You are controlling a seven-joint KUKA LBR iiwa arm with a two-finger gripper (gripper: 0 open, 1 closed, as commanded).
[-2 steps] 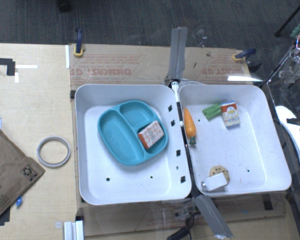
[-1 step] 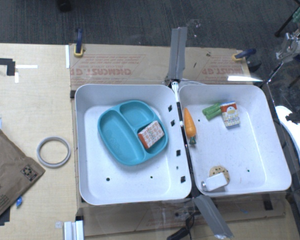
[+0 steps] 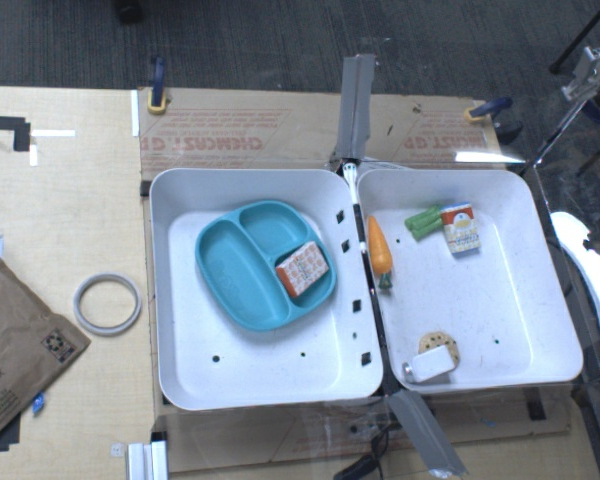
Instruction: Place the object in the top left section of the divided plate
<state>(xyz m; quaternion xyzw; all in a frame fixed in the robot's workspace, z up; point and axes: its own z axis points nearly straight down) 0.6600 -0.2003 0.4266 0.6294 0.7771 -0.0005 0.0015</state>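
Two bins side by side. The left bin (image 3: pixel 170 368) holds a teal plate (image 3: pixel 230 278) (three sections, turned at an angle). A small red-patterned box (image 3: pixel 302 268) lies tilted in the plate's right section; its print is too small to read. The top section and the long left section are bare.

The right bin (image 3: pixel 540 358) has a carrot (image 3: pixel 379 248) against its left wall. A green item (image 3: pixel 423 221) (hard to identify) touches a small carton (image 3: pixel 461 230). A cookie (image 3: pixel 438 348) is partly covered by a white block (image 3: pixel 430 368) near the front left corner.

On the bench, a tape ring (image 3: pixel 107 302) lies near a brown carton (image 3: pixel 20 338) that is cut off by the left edge. Gripper state: cannot tell.
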